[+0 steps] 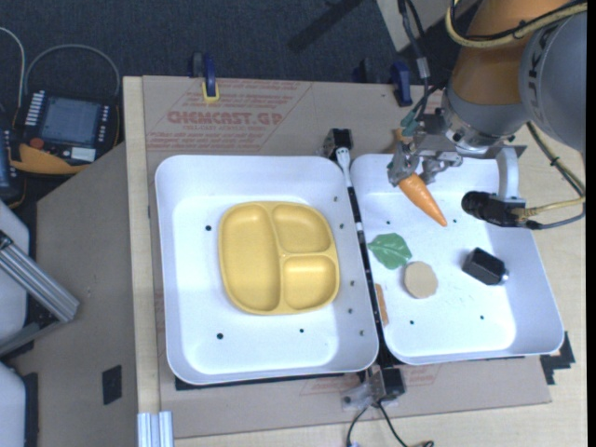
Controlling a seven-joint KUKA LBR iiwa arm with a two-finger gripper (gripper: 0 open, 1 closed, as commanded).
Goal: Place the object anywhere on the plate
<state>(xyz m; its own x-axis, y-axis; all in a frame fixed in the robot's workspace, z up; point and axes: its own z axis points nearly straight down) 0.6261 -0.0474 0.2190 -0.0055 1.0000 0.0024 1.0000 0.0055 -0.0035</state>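
One arm reaching from the right, gripper (pixel 413 168) low over right bin (pixel 521 338), closed on one carrot (pixel 424 198); one leaf (pixel 389 250); one plate (pixel 277 256).

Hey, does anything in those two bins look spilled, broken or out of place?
Nothing stands out. The yellow plate lies flat in the left bin; the carrot, green leaf, tan disc and black block lie apart in the right bin.

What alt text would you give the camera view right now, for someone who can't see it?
The gripper holds a carrot by its top over the right bin, above a green leaf, a tan disc and a black block. A yellow divided plate sits in the left bin.
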